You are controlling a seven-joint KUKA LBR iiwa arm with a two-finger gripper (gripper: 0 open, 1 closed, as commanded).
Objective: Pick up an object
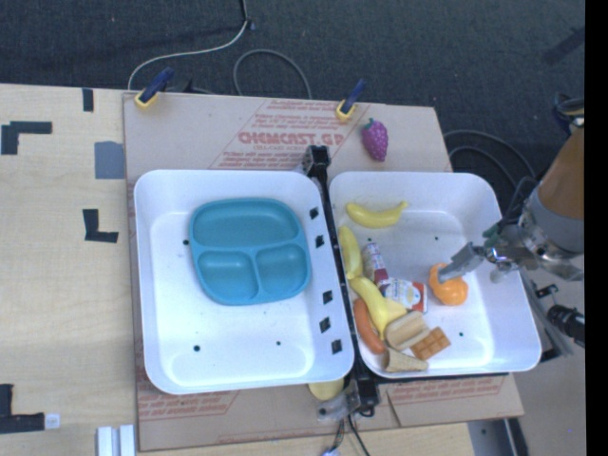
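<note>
Glossy white plastic bins (157,255) hold a matt blue plate (251,251).

The arm (562,193) is cut off at the right, so little beyond its wrist shows. A yellow object (325,389) below the bins is half hidden under their rims. The label on the small bottle (375,263) is too small to read.

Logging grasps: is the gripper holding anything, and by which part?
Cannot be told. The gripper sits right at the orange in the right bin, but no grip shows.
</note>
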